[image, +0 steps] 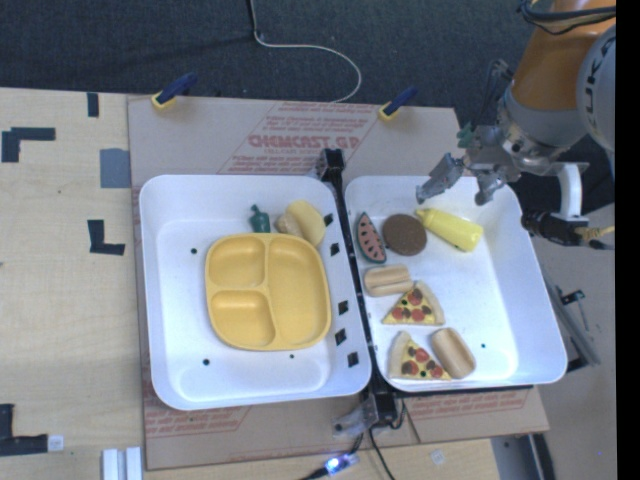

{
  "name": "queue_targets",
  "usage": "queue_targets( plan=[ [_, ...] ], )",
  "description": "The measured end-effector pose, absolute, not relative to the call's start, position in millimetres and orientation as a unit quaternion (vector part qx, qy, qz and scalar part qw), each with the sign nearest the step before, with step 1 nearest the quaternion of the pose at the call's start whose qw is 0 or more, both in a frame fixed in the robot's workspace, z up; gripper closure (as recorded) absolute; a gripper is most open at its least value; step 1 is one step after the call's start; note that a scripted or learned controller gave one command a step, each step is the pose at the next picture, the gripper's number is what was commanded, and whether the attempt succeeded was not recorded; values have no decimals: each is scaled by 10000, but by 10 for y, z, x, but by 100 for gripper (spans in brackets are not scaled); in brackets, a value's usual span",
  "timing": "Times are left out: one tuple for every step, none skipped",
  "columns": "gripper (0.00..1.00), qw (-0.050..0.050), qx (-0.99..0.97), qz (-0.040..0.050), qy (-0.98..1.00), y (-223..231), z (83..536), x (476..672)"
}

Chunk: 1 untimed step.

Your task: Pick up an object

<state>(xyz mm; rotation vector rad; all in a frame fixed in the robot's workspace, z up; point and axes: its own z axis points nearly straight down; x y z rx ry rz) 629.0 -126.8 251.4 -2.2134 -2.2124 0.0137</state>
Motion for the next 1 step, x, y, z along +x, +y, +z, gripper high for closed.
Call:
queue_targets(
  plan=[
    [0, 6, -7065, 4, -7077, -1269, 2596, 6312]
  ],
)
